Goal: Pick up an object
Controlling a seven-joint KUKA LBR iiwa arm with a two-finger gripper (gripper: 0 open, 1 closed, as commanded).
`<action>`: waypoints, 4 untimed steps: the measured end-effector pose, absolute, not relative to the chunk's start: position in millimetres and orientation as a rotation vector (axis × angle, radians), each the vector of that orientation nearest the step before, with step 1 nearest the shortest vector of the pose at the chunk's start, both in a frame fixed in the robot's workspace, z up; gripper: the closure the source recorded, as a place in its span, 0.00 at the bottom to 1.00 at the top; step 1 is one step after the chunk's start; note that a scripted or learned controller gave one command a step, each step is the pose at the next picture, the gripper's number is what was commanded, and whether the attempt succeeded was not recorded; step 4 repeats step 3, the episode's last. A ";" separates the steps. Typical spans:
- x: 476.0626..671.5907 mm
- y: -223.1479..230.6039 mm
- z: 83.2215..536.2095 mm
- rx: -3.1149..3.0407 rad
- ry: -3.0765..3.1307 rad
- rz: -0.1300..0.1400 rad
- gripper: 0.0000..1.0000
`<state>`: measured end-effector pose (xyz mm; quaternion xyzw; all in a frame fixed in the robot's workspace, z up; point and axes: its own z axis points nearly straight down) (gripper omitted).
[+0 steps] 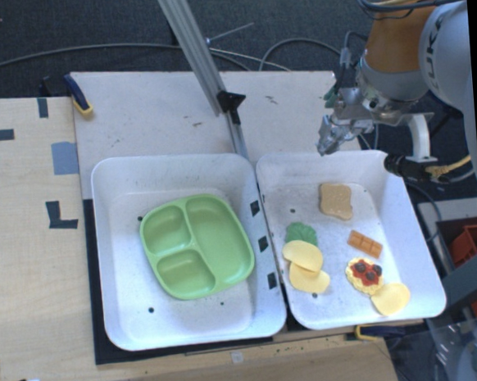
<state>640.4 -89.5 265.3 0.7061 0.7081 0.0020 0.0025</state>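
Observation:
My gripper hangs over the far rim of the right bin, above and slightly behind a tan slice of toast. Nothing shows between its fingers. Lower in the same bin lie a green leafy piece, two yellow chip-like slices, a small orange-brown wafer, a little pizza-like piece with red topping and a pale yellow round slice. A green divided plate rests in the left bin.
A slanted metal pole rises behind the bins, with its black clamp near the gap between them. Cables run along the back. A blue and yellow clamp sits at the bench's far left corner.

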 end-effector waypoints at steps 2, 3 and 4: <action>641.2 7.8 260.7 2.216 2.230 0.000 1.00; 637.5 65.2 247.0 2.216 2.231 -0.002 1.00; 637.5 65.2 247.0 2.216 2.231 -0.002 1.00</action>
